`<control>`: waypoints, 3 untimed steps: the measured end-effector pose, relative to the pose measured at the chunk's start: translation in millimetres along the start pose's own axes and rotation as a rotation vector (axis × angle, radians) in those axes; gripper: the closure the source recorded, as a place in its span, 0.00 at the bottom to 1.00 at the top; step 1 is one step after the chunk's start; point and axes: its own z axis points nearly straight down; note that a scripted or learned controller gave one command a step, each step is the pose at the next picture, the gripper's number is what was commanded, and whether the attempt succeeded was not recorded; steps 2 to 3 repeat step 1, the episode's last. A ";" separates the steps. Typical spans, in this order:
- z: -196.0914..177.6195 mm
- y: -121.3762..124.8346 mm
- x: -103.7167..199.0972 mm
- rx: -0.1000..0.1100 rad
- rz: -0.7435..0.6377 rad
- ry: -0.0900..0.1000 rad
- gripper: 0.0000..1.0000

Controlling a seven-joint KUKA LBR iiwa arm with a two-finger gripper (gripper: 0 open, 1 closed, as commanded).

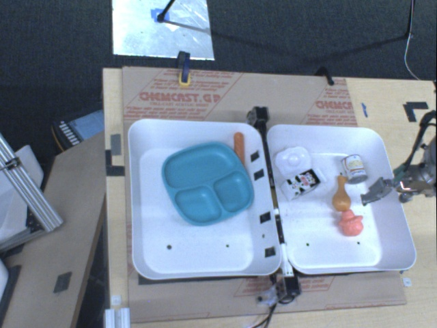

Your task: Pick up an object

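In the left white bin (147,251) a teal plastic divided plate (207,191) is seen, with a thin orange stick (239,146) at its upper right edge. In the right white bin (328,251) are set a white lumpy object (291,159), a black-and-white patterned box (301,182), a small labelled can (354,167), an orange pear-shaped toy (341,195) lying near-vertical, and a pink rounded toy (351,223). The gripper (377,192) is placed at that bin's right rim, the toys lying just to its left. Nothing is seen held; its spread cannot be told, being small and blurred.
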 end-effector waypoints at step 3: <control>58.7 -6.8 0.5 0.001 0.002 0.001 0.00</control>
